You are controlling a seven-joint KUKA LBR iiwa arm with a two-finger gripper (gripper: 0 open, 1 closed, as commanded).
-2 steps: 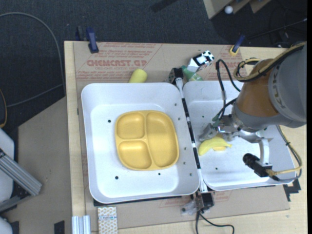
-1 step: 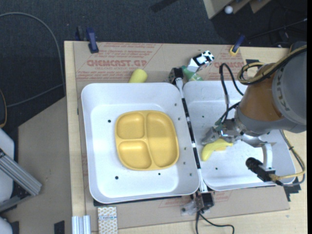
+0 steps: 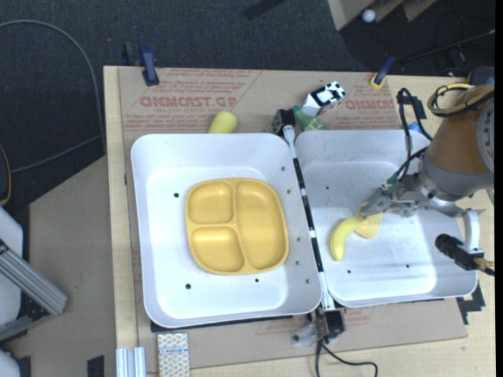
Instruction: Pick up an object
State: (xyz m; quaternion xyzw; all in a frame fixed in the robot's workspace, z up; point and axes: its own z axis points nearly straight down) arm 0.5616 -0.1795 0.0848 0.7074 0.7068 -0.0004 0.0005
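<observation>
A banana is seen lying in the right bin, near its left wall. The gripper is lowered at the banana's upper end, apparently touching it; whether the fingers are apart or together cannot be told. A divided plate is noted in the left bin. Risk is judged: the end could slip from an off-centre grasp, and the banana could be pushed aside.

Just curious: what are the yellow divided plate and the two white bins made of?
The yellow divided plate looks like moulded plastic: even colour, rounded compartments, soft sheen. The left bin and right bin look like thin formed plastic, smooth and slightly glossy, though I can't be sure.
</observation>
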